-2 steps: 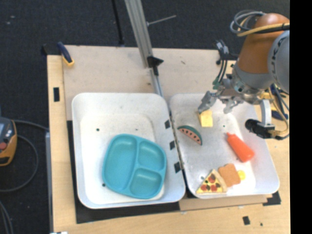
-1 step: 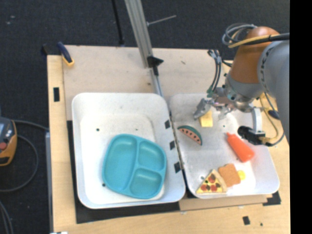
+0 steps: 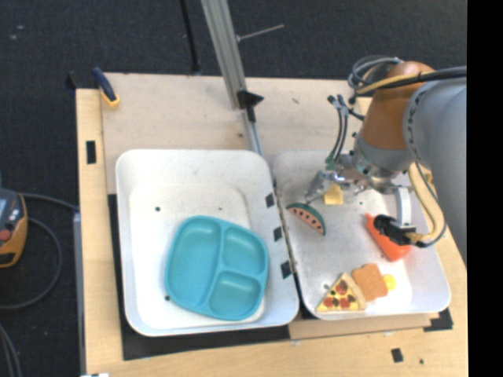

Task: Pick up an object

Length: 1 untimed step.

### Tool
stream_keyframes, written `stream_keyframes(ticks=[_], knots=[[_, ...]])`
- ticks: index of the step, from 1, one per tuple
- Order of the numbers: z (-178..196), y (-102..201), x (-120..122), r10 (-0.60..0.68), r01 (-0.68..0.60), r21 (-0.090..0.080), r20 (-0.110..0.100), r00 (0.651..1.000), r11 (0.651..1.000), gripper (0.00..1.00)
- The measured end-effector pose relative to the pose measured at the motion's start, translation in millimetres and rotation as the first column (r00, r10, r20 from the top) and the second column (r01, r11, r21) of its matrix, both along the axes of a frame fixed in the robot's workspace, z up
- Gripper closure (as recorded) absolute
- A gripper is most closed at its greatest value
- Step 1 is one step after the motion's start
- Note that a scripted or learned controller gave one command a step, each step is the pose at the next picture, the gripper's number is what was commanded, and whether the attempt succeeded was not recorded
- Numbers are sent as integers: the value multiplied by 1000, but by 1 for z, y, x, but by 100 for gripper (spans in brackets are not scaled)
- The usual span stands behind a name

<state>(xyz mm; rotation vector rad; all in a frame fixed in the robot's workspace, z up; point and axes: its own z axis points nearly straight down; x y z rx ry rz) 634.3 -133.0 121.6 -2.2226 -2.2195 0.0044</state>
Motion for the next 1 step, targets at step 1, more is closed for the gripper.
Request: stream_keyframes(ticks=[1], knots=[[14,-1,2,-2,2,-1,7,1000,1000,100]])
